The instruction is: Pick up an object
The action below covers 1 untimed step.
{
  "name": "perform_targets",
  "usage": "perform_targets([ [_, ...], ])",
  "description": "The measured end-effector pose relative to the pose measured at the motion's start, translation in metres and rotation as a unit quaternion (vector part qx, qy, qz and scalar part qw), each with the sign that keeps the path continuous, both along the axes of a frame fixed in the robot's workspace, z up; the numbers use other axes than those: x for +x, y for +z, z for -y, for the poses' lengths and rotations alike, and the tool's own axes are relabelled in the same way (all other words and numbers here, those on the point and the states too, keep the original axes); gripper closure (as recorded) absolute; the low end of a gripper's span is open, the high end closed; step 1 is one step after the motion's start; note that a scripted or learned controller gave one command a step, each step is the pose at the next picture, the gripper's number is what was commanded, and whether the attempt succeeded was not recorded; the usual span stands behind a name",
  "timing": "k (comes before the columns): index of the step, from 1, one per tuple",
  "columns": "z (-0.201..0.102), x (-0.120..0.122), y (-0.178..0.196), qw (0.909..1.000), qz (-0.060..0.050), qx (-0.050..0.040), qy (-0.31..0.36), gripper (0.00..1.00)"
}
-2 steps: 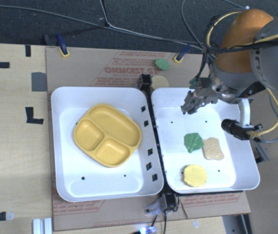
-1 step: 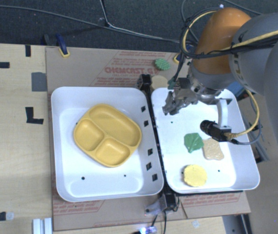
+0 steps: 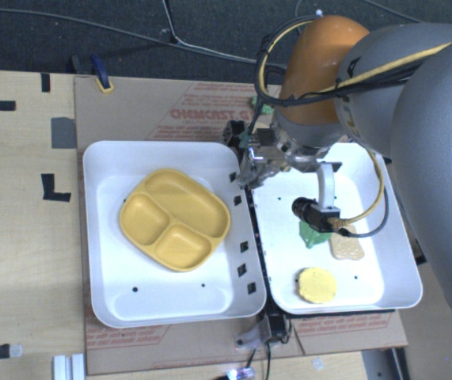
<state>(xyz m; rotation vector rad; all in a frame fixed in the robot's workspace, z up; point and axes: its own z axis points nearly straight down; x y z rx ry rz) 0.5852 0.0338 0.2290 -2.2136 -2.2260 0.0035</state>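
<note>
The yellow disc (image 3: 317, 285) in the right bin (image 3: 277, 244) looks light and stiff, best pinched across its rim, though I can't tell whether the jaws of the gripper (image 3: 250, 167) are open or closed.

Looks like a robotics lab: grey arm (image 3: 415, 93) with an orange band reaching over two white bins (image 3: 162, 295), set on a cardboard sheet (image 3: 162, 109) atop a pale surface (image 3: 20, 291) marked with black tape (image 3: 51, 188).

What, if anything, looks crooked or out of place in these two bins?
The yellow divided plate sits turned at an angle to the left bin's walls, not squared with them. Otherwise nothing stands out: no spill or damage shows in either bin.
</note>
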Motion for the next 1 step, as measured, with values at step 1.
perform_targets([
  [1,-0.0466,0.0002,-0.0063,1.0,0.0,0.0,0.0,1.0],
])
